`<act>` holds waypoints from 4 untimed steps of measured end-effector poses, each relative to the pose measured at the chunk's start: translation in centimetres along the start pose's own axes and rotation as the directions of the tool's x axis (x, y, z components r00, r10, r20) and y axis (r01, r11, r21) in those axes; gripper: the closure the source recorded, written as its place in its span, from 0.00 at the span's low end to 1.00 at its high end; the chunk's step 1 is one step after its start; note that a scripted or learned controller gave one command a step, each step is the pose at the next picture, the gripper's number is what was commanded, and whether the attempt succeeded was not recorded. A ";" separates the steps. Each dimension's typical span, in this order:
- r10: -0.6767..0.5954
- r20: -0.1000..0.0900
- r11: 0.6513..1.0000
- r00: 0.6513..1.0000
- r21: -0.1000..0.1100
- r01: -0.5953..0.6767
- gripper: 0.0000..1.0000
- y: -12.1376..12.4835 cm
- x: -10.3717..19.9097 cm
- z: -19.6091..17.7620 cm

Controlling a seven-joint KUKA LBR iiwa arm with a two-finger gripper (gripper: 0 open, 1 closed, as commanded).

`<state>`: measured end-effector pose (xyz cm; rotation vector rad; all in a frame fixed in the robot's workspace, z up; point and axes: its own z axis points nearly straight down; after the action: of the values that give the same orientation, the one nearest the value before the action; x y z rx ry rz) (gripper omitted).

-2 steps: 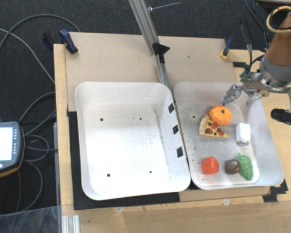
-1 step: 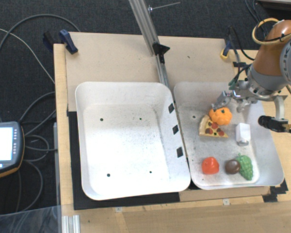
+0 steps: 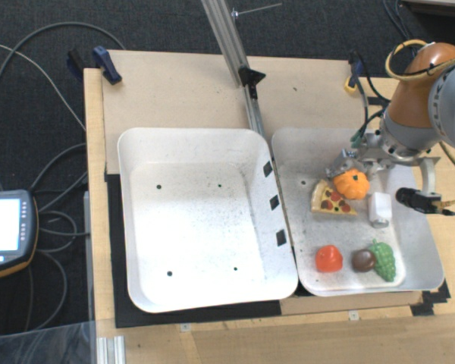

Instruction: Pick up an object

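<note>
Nearest sit the red tomato (image 3: 329,258), brown ball (image 3: 363,261) and green grapes (image 3: 384,260). Further back in my right bin (image 3: 292,154) lies the pizza slice (image 3: 333,200). My jaws (image 3: 352,171) touch the orange pumpkin (image 3: 351,184); I cannot tell whether they pinch it.

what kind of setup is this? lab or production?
Most likely a robotics lab bench for grasping trials: two white bins side by side, toy food such as a pizza slice in the right one, clamps holding the board, and a teach pendant alongside.

The grey arm (image 3: 428,101) reaches in from the right, wrist angled downward.
</note>
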<state>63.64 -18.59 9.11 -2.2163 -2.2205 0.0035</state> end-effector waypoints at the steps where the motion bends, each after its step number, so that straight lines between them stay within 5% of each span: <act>1: -0.001 0.001 1.000 1.000 -0.005 0.001 1.00 0.2 0.0 -1.4; 4: 0.000 0.003 1.000 1.000 -0.012 0.000 1.00 0.7 0.5 -15.9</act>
<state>64.43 -18.16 24.99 -2.2234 -2.2281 -0.0057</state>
